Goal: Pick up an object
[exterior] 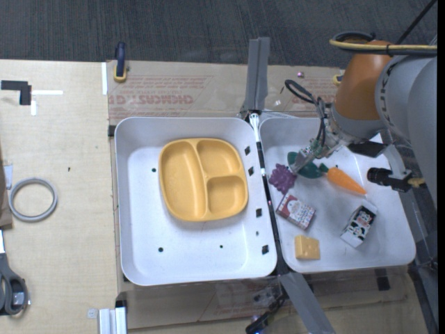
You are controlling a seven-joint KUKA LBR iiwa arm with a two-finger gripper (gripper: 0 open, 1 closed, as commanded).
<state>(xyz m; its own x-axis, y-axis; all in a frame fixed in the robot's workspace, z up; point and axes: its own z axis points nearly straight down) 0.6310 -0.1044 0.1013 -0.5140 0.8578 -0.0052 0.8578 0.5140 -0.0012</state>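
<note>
Left bin: white plastic, smooth, faint sheen. Right bin: the same white plastic. Divided plate: yellow plastic, smooth, matt. Counter: pale wood-look board, matt; brown printed cardboard behind the bins, dull. Carrot: orange, smooth, plastic-looking. Grapes: purple, knobbly surface. Cheese wedge: yellow, matt. Red carton and cow-print carton: printed, paper-like faces. Arm: grey, smooth casing; orange band glossy. Tape ring: grey, matt.

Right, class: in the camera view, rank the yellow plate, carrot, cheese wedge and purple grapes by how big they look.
1. Yellow plate, clearly largest.
2. Carrot.
3. Purple grapes and cheese wedge: these look alike in size, so no ranking between them.
</note>
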